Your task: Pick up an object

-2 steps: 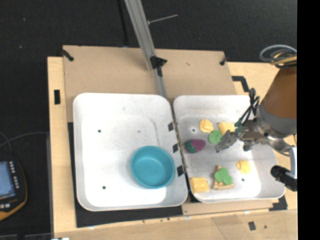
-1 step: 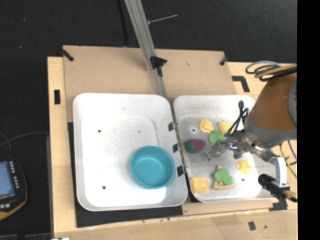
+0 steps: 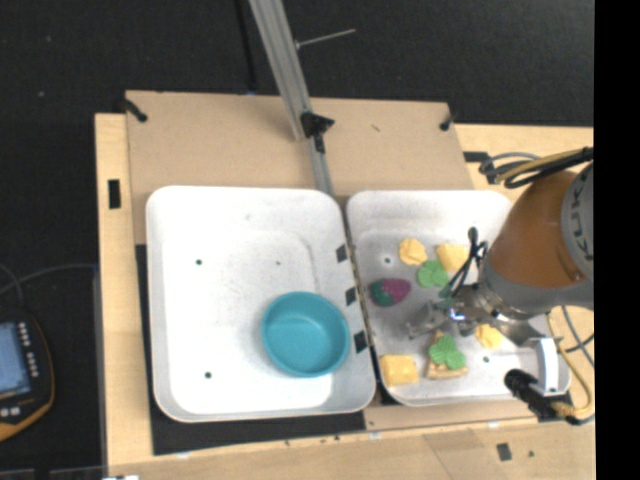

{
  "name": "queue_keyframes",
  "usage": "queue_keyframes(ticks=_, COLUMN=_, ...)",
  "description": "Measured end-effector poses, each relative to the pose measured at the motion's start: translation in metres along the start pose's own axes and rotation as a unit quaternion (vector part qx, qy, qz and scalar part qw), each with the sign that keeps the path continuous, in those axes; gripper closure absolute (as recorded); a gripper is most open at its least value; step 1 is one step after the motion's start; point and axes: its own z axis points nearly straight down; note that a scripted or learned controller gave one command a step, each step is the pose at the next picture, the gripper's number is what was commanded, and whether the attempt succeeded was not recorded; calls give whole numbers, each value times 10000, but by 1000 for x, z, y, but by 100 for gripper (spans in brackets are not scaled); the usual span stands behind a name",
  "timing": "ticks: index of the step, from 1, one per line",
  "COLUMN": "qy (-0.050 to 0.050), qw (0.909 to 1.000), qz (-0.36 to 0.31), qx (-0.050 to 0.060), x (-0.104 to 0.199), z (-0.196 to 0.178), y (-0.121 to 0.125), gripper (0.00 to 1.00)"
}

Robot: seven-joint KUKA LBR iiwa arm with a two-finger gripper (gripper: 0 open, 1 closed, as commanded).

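Observation:
The right bin (image 3: 420, 208) holds several small items: a yellow piece (image 3: 412, 251), a green piece (image 3: 432, 275), a purple and green piece (image 3: 390, 291), a yellow block (image 3: 399, 370), and a green piece on a tan one (image 3: 445, 356). My gripper (image 3: 447, 315) hangs low in the middle of this bin, just above the green and tan piece and below the upper green one. The orange band of the arm (image 3: 530, 243) covers the bin's right part. The frame does not let me make out anything between the fingers.
The left bin (image 3: 200, 238) contains a blue bowl (image 3: 304, 333) near its front right corner. A slanted metal pole (image 3: 285, 63) rises behind the bins. Cables (image 3: 510, 168) lie at the right, and a handheld pendant (image 3: 20, 363) sits at the far left.

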Motion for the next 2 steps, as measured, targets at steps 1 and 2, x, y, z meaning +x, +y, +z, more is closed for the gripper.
queue_keyframes(ticks=1, qy=2, qw=10000, qz=21, qx=-52, x=0, z=-14, y=3, gripper=100)
queue_keyframes(ticks=2, qy=-12, qw=10000, qz=-17, qx=-62, x=-11, z=-71, y=8, gripper=100)
